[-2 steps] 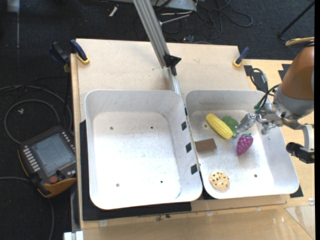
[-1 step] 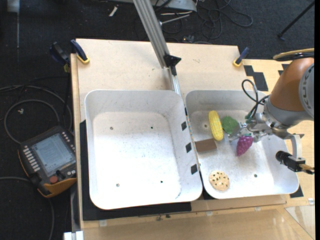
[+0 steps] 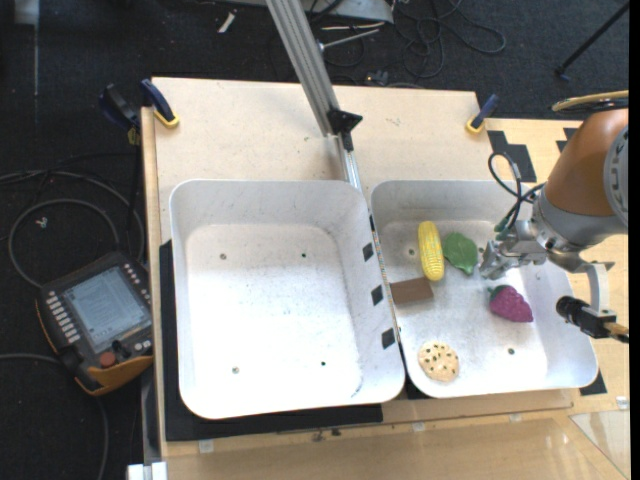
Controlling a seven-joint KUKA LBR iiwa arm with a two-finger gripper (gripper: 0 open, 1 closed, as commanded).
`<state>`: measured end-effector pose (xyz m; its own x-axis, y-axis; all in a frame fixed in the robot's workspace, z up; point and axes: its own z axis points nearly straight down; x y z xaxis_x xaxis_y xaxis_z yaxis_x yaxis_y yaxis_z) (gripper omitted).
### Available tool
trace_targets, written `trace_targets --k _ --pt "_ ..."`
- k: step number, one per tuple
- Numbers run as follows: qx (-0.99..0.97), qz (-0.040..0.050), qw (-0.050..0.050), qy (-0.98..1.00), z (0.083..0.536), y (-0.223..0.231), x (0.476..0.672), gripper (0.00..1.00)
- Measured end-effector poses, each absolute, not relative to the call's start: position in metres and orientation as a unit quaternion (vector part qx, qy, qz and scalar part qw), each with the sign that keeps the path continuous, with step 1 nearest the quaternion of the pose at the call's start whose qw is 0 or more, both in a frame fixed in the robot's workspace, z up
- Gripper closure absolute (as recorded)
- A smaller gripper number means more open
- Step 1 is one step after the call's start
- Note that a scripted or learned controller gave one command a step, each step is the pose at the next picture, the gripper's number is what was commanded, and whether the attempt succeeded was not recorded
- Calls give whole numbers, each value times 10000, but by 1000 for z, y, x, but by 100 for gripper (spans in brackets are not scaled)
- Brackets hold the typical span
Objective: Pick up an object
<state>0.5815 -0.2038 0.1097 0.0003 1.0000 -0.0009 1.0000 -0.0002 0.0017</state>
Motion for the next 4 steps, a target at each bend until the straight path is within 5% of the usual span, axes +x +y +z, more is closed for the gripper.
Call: trace_targets --k 3,4 --pt "7057 14 32 7085 240 -202 589 100" --pt "7044 7 -5 7098 247 -149 575 100"
